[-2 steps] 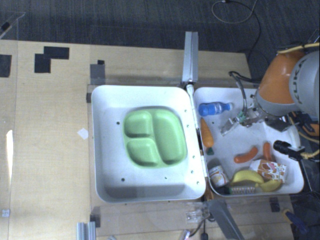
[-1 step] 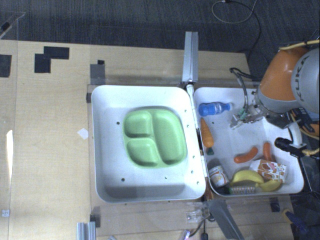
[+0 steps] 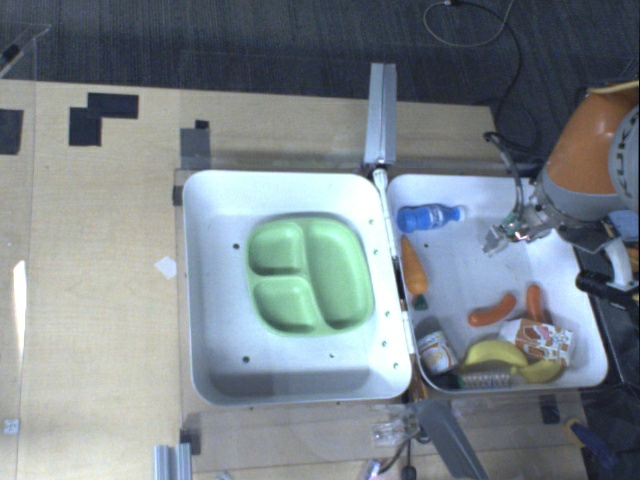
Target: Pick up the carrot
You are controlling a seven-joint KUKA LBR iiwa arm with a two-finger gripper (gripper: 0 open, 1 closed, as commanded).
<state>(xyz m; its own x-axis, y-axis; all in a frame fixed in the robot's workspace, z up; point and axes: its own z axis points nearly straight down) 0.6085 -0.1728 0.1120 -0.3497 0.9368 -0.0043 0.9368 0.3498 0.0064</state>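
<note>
Carrot [image 3: 413, 268]: slim, orange, lying lengthwise by the right bin's [image 3: 590, 368] left wall; claw [image 3: 512, 230] grip unclear.

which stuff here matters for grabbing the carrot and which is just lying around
For the job:
carrot, at the right bin's left wall
claw
right bin

Just lying about:
water bottle
two sausages
banana
snack box
small can
green divided plate in the left bin

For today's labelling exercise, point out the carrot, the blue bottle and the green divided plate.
carrot [image 3: 413, 270], camera view, middle of its orange body by the right bin's left wall
blue bottle [image 3: 425, 217], camera view, middle of its body
green divided plate [image 3: 340, 273], camera view, floor of its large right compartment
</note>
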